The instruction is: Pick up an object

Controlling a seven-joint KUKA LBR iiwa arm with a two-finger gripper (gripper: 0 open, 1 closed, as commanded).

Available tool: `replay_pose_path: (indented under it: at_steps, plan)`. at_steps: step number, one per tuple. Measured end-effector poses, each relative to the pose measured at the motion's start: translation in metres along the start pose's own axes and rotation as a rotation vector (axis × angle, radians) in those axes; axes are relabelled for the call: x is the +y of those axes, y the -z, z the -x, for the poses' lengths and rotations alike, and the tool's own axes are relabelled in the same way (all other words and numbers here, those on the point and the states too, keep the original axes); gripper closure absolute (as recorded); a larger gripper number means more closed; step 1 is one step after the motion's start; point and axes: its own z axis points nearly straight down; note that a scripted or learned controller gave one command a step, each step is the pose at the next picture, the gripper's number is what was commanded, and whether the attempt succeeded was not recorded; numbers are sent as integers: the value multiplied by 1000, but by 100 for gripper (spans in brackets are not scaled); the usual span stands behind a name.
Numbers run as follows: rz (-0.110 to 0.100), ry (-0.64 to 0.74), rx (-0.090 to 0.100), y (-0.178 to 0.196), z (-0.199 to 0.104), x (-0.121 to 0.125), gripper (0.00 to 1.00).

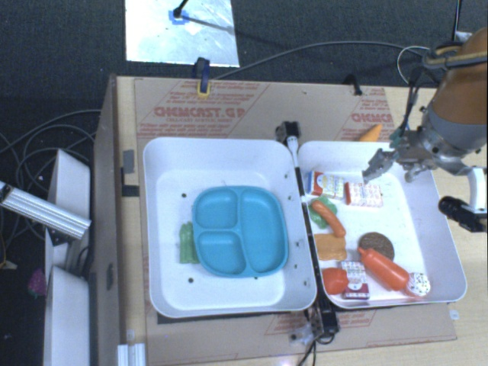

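The right white bin [435, 235] holds several toy foods: a red and white carton [325, 183], a red and white packet [364, 194], a green piece [323, 204], an orange sausage [329, 218], a tan bread slice [330, 246], a brown round patty [377, 245], a large orange carrot [384, 270], a white dotted die [418, 284] and a red piece [335, 280]. My gripper [394, 171] hangs over the back of this bin, just right of and above the packet. Its fingers are spread open with nothing between them.
The left white bin [164, 204] holds a blue divided plate [240, 231] with a green piece [186, 243] beside it. A small orange item [370, 133] lies on the cardboard behind the right bin. A black clamp [288, 133] sits between the bins.
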Motion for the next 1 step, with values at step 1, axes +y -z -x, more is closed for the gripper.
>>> replay_pose_path:
  at_steps: [1]
  plan:
    - [-3, -2, 0, -116, 31, -55, 0]
